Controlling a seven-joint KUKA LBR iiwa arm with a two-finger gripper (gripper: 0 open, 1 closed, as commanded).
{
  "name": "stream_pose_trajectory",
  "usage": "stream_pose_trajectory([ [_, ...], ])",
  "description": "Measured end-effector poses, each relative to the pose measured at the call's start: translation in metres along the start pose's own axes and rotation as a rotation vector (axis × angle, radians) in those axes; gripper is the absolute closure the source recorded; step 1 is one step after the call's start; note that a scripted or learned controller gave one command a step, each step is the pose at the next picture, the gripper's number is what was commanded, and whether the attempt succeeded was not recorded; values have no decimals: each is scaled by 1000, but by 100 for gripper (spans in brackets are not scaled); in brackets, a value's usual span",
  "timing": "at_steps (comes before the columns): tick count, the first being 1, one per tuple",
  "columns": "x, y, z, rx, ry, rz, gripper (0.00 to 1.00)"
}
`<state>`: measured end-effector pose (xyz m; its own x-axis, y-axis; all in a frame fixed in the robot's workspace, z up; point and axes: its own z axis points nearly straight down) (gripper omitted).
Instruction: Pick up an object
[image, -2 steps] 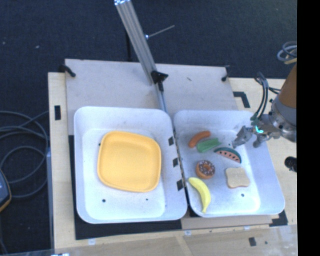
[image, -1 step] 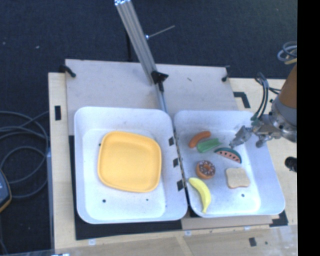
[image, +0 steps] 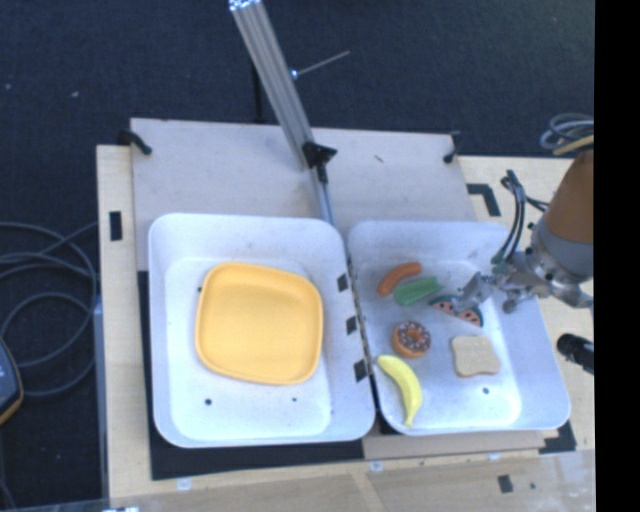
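The gripper (image: 478, 292) is hovering just over the pizza slice (image: 462, 311) lying in the right bin (image: 535, 400), its grip state seemingly indiscernible, so nothing is looking lifted yet

This looks like a robotics lab: a plywood bench (image: 420, 160) on dark carpet (image: 60, 80), two white bins (image: 170, 240) holding toy food (image: 402, 388) and a yellow plate (image: 260, 322), a metal mast (image: 275, 80), loose cables (image: 40, 290), and a robot arm (image: 572, 215).
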<state>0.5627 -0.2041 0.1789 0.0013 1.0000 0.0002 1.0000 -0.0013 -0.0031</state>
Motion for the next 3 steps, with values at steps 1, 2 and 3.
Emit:
stream_pose_trajectory([
  [1,5,-1,43,-1,0,-1,0],
  [2,5,-1,79,-3,-1,0,0],
  [3,4,0,67,-7,-1,0,100],
])
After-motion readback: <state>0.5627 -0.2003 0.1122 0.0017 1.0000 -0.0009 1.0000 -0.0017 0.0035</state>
